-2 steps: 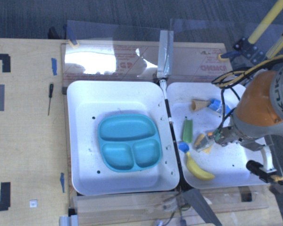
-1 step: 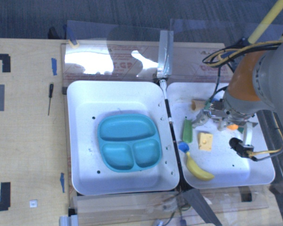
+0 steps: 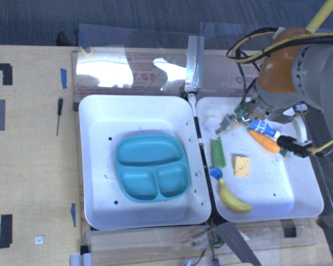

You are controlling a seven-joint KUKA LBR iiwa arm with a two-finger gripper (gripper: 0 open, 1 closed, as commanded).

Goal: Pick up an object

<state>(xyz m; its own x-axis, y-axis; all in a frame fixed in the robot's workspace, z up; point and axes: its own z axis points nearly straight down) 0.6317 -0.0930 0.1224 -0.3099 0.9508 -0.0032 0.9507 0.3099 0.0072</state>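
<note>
The left bin held a blue tray with three compartments, lying flat in the middle. Just past the divider, in the right bin, a green block lay near the wall, with a banana below it, its blue-tipped end toward the block. A cheese wedge sat between the block and a carrot, apart from both. A blue-and-white tube lay against the carrot's upper side.

My gripper hung over the bin's upper part, left of the carrot and above the block; whether it was clenched or released I could not tell from that slant.

I judged the carrot the nearest thing to take: probably light, stiff, smooth plastic, so apt to slip or roll. I would have pinched across its thick middle, clear of the tube.
</note>
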